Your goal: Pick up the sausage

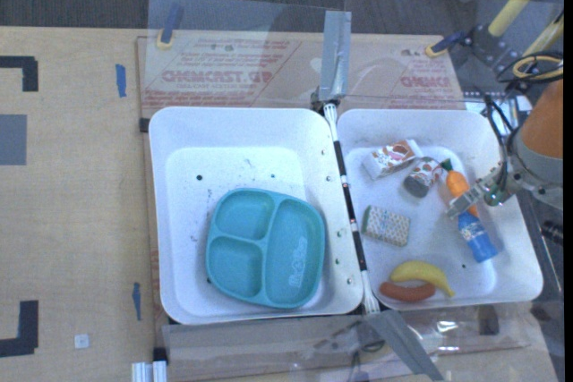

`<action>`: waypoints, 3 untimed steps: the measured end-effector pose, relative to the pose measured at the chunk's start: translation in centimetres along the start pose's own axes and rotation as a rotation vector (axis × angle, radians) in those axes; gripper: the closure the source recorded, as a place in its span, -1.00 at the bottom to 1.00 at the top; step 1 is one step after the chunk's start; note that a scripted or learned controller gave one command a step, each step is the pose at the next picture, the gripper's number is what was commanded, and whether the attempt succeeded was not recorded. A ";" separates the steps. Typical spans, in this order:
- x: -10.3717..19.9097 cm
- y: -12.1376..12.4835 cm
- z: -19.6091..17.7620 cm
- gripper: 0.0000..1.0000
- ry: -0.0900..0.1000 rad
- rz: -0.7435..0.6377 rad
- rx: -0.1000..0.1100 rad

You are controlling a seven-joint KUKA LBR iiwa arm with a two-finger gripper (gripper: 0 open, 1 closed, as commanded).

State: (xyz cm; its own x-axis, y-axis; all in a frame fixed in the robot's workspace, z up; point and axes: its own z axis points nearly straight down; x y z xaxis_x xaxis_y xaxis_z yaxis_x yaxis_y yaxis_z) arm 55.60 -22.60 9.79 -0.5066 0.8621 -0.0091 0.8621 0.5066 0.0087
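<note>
Tool (483, 192) is seen at the right bin's (524, 282) far side, over the blue bottle (475, 239); grip state can't be told. Sausage (406, 291) lies at the bin's near edge, touching the banana (424, 274). Risk: banana gets nudged or grabbed instead, since they're pressed together. Arm (542, 134) is reached in from the right, wrist angled down.

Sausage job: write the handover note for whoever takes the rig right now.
Gripper: over the right bin's right side, above the blue bottle; nothing visibly held.
Sausage: lying at the right bin's near edge, touching the banana, well clear of the gripper.
Left bin: teal divided plate.
Done: no pick yet.
Left: move the arm to the sausage, grasp it, lift.
</note>
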 end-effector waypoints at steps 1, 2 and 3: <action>4.3 -1.6 -2.3 1.00 0.012 -0.321 0.007; 6.3 0.7 1.0 1.00 0.006 -0.106 0.005; 1.8 2.2 -2.1 1.00 0.004 -0.375 0.003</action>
State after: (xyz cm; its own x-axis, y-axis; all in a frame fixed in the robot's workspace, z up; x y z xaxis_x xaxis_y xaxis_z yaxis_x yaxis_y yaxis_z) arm 56.54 -19.89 11.93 -0.7871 0.6168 -0.0068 0.6168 0.7871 0.0026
